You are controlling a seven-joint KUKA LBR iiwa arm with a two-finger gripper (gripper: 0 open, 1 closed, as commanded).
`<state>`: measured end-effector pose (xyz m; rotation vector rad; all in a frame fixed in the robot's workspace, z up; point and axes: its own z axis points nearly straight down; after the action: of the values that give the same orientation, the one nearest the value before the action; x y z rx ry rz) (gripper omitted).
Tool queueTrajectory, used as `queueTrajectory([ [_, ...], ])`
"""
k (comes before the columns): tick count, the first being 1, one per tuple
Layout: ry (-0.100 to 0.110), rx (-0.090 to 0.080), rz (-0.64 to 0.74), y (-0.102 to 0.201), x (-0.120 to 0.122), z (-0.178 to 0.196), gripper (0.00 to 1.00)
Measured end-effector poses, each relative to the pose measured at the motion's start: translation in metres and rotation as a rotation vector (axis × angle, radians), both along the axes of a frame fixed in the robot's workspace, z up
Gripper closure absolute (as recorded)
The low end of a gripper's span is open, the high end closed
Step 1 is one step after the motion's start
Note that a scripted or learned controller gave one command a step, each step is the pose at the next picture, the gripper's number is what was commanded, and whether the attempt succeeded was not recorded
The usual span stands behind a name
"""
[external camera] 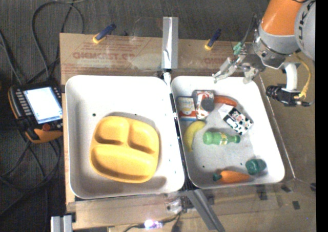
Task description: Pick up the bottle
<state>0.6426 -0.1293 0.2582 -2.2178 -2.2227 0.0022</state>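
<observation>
Jaws spread above the glossy green bottle.

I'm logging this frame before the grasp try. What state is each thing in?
Gripper: open, empty, above the right bin's far rim.
Bottle: lying on its side in the right bin, cap toward the right.
Banana: lying just left of the bottle.
Carrot: lying flat near the bin's front wall.
Yellow tray: right side up in the left bin.
</observation>
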Motion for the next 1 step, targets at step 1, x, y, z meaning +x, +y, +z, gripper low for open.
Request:
queueTrajectory([
  [1,0.003,0.001,0.004,0.026,-0.0829,-0.1083,0.0],
])
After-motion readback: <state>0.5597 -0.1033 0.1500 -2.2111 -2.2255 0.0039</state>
